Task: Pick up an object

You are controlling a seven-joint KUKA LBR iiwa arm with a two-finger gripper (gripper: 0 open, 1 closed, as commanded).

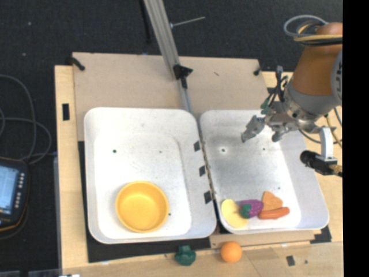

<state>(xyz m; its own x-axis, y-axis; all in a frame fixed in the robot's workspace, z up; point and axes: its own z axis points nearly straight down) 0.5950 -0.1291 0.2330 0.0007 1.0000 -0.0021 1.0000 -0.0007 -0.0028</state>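
Note:
My gripper hangs over the far part of the right bin, its two fingers spread apart with nothing between them. At the near edge of that bin lies a cluster of small toys: a pale yellow piece, a purple and green piece, an orange wedge and an orange-red carrot-like piece. The gripper is well above and behind this cluster. A yellow bowl sits in the near part of the left bin.
An orange ball and a small green thing lie on the bench in front of the bins. A grey metal pole slants up from between the bins at the back. A tablet-like device sits at far left.

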